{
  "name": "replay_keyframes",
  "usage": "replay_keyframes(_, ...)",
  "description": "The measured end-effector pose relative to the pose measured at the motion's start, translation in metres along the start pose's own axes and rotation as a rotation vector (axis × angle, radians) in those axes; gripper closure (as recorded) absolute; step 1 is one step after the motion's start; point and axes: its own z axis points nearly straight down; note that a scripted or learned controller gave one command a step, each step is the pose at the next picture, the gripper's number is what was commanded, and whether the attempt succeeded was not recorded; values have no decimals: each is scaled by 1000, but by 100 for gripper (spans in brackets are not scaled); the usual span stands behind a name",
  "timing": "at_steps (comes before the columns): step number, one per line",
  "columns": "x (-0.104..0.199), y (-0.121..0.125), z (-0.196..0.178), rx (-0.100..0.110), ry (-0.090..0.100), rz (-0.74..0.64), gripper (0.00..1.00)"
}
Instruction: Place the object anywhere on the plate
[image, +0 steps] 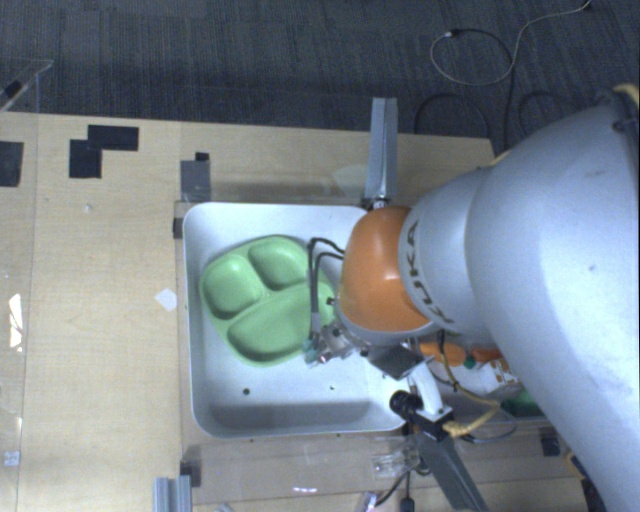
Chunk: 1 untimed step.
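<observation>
You see a pale wooden surface (90, 330) bearing a white bin (290, 410). "KUKA" lettering (418, 272) marks the arm. The pincer (322, 350), its opening impossible to tell, hangs at the green plate's (258, 298) right edge.

Slanted overhead view (arm (520, 250) from right)

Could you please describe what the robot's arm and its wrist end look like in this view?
The arm is a bulky, rounded, light grey shell, entering from the right. Above the wrist sits a glossy orange band, with dark lettering on the grey just beside it. Thin dark cables loop off the wrist end over the green plate. Below hang black fittings and a yellow-tipped connector.
</observation>
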Motion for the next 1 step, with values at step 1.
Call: replay_keyframes(1, -55, 61, -93, 14, -1, 144, 100)
